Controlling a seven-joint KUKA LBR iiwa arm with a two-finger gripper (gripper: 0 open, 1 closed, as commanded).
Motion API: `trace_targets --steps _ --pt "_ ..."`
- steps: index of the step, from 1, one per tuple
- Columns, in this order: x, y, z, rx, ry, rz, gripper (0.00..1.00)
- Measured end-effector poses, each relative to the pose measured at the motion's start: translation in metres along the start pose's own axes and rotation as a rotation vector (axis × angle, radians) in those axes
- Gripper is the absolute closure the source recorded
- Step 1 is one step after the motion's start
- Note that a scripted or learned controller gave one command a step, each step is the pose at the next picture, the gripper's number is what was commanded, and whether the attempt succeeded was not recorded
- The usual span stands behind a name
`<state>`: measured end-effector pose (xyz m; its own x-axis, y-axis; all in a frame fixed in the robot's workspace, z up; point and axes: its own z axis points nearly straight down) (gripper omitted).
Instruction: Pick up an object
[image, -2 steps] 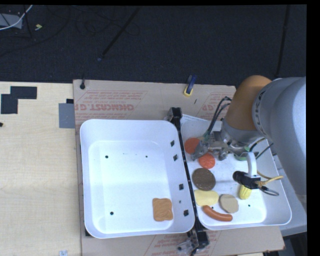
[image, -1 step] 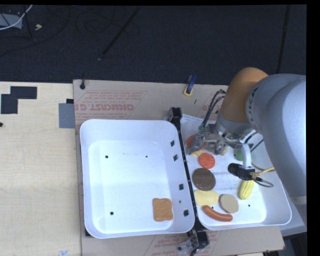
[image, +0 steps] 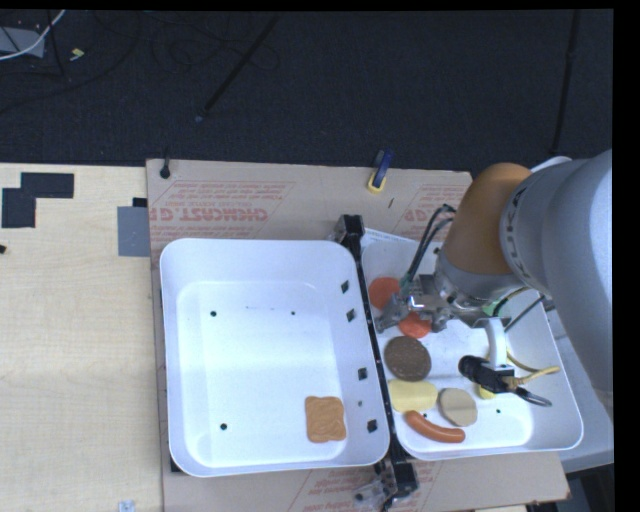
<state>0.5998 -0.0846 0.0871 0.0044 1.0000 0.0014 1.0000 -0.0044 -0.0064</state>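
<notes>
Camera view, 12 o'clock taken as the top edge. The gripper (image: 413, 310) is low over the right bin (image: 560, 440), near its wall shared with the left bin (image: 190, 300). The arm (image: 560, 250) enters from 3 o'clock. The likeliest object for the pick is the orange-red piece (image: 416, 327), just beside the gripper at 6 o'clock. A red round piece (image: 382, 292) is close at 10 o'clock. The brown disc (image: 408, 358) lies further along the 6 o'clock line, with the yellow piece (image: 412, 395), beige disc (image: 458, 407) and sausage (image: 434, 428) beyond it. A tan waffle (image: 325, 418) lies well apart in the left bin, at 7 o'clock.

The wrist covers the top of the orange-red piece, so its long axis and full outline are uncertain. Whether the gripper is released, clenched or grasping anything cannot be told.
</notes>
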Motion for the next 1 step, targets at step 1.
trace_targets --steps 1 --pt "-0.0025 0.0455 -0.0011 -0.007 -0.001 -0.005 0.00"
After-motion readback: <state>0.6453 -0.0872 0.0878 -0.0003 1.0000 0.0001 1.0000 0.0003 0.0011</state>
